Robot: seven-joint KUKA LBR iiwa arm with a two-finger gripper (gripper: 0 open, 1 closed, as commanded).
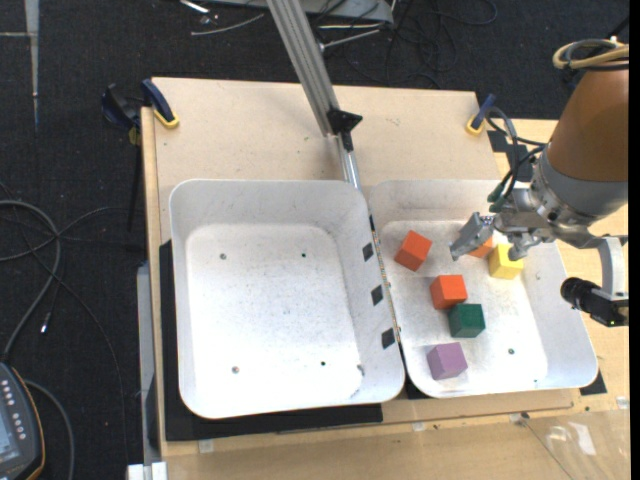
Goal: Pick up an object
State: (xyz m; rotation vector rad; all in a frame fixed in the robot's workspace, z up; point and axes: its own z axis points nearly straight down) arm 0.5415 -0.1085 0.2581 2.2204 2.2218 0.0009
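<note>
Yellow block (506, 264) sits in the right bin (560, 363), upper-right area, and it's the block closest to the gripper (487, 236). The gripper hangs just above and left of it; the block's upper edge is partly covered by the gripper body. A sliver of something orange (482, 251) shows right beside the yellow block, under the gripper. Too hidden to say what it is or whether it touches.

Gripper state: can't tell. One grey finger (468, 239) points down-left toward the bin floor, the rest is lost against the wrist. Nothing visibly between fingers.

Arm (592, 138) comes in from the right, orange band above the wrist, over the right bin's far-right corner.

Other blocks in the right bin:
- orange block (412, 250), tilted, left of the gripper, apart from it
- red-orange block (449, 290), below the gripper, near bin centre
- green block (466, 319), just beside the red-orange one, on its lower right, close to touching
- purple block (446, 360), nearest the front edge, apart from the green

Left bin (190, 268) lies alongside, edges meeting the right bin along the middle. Both rest on the tan bench (260, 128). A metal pole (305, 53) slants down from the top to the junction of the bins.
</note>
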